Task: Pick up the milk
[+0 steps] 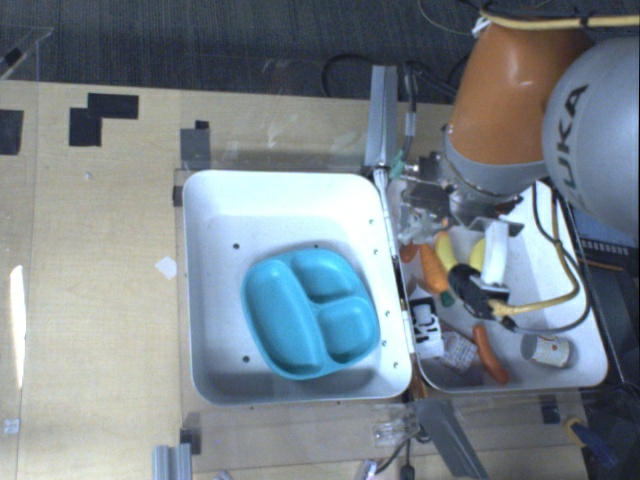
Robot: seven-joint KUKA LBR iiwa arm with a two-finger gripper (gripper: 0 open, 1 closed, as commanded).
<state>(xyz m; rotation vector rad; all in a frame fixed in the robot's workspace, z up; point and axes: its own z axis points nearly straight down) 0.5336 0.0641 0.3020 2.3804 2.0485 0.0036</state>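
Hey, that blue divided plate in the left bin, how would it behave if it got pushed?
Probably stiff: the blue divided plate looks like moulded plastic. It would likely slide, not tip, lying flat on the smooth floor of the left bin. Seems light, being shallow.

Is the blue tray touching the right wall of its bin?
Apart. The camera view shows a strip of white bin floor between the blue tray and the bin's right wall.

The light is bright and even from above, the table (90,298) shines with a white glare streak at 9 o'clock, soft shadows sit inside the left bin (215,268) beside the blue tray (312,311), and the big arm (530,98) at 2 o'clock looks a bit blurry.
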